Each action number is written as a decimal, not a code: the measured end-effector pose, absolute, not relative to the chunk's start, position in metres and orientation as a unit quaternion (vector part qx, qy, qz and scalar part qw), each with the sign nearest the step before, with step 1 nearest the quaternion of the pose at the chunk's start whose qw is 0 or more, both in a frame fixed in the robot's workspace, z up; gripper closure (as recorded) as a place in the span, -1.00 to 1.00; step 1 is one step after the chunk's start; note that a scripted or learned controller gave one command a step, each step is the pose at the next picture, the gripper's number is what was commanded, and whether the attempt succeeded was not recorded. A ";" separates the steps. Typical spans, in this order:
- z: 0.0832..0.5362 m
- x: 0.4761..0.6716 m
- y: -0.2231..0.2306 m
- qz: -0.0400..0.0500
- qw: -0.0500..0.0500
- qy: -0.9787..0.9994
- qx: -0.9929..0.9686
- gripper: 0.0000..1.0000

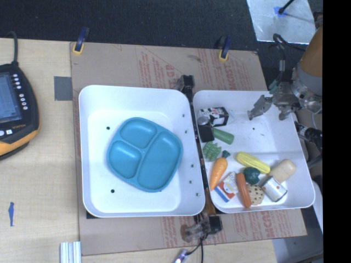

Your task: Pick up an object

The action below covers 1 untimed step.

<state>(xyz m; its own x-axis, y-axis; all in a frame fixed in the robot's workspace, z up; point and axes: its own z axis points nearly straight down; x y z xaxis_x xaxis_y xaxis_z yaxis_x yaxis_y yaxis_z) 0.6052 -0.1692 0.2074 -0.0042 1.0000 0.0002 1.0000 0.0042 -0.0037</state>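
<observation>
Two bins, one crowded with candidates

Two shallow white bins are being kept side by side on the surface [49, 163], and the arm's work is clearly being confined to them. The left bin [93, 201] is being occupied by a blue divided plate [145, 154] alone. The right bin [274, 133] is being used as the store of small things: a carrot [218, 171], a yellow corn cob [252, 161], a green piece [223, 136], a small can [274, 189] and others are being held loosely together in its near half, so that any one may be taken. No single object is being singled out yet; the likely candidates are all lying in that cluster.

The gripper [270, 106] is being held over the far part of the right bin, apart from the pile, with the fingers spread wide and nothing being gripped between them.

A sheet of brown cardboard [137, 64] is being kept under both bins by clamps [80, 40] at its far edge. A handheld control pendant [13, 111] is being left at the surface's left side, and dark floor [137, 10] is lying beyond.
</observation>
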 end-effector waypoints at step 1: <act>0.133 0.530 -0.164 0.002 0.002 -0.709 -0.705 -1.00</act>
<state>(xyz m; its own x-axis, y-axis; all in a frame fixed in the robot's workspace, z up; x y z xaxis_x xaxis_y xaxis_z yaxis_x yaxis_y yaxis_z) 0.5300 -0.1642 0.1333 -0.0053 1.0000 -0.0002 1.0000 0.0053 -0.0051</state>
